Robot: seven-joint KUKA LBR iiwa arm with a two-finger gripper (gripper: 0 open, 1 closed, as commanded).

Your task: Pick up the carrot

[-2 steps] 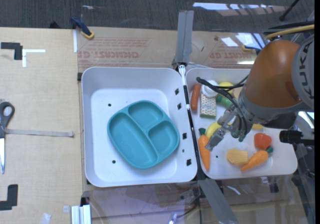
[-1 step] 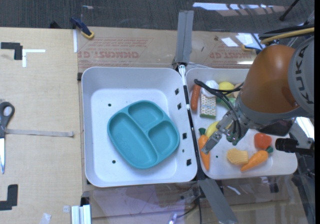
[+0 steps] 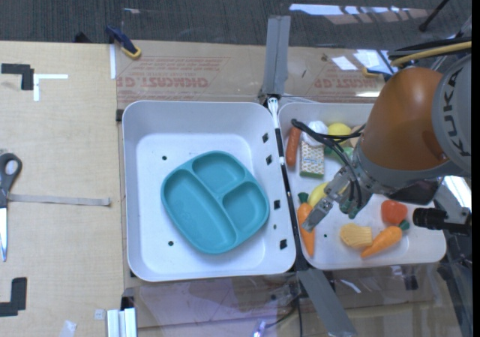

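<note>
The carrot (image 3: 385,241), orange with a green top, lies aslant near the front right corner of the right bin (image 3: 427,254). My gripper (image 3: 335,210) hangs over the middle of that bin, left of the carrot and apart from it. Its fingers (image 3: 321,214) point down and to the left, and they look open with nothing between them. A second long orange vegetable (image 3: 292,147) leans on the bin's left wall. Another orange piece (image 3: 306,227) lies just under the left finger.
Around the gripper lie a yellow corn cob (image 3: 356,236), a red tomato (image 3: 394,212), a yellow piece (image 3: 319,194), a pale box (image 3: 312,159) and a lemon (image 3: 339,131). The left bin (image 3: 142,178) holds a teal divided plate (image 3: 216,201). Scissors (image 3: 6,178) lie at the bench's left.
</note>
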